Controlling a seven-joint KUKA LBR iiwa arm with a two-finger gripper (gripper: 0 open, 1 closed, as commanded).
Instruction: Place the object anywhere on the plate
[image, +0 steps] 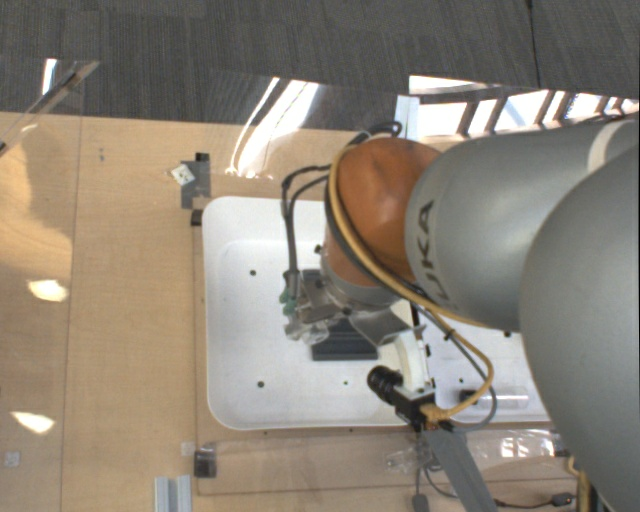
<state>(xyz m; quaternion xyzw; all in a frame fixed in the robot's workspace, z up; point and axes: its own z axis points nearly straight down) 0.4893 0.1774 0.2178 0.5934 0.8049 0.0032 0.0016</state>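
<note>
1. Over the shallow white plastic bin (235, 330) on the light wooden worktop (100, 350), the grey arm with its orange band (375, 215) hangs low, covering most of the bin's right part.
2. The hand (312, 322) sits under the wrist, just above the bin floor; a dark grey flat block (345, 345) shows beside it, cannot tell if it is hand hardware or the object.
3. Hand state: cannot tell, the wrist blocks it.
4. Task object: cannot pick it out for sure; nothing is seen clamped. Plate: cannot tell where, hidden or out of sight.
5. Progress, judged: placement not confirmed. Looks like grasp or reach stage at best; carry and set-down on the plate remain.
</note>
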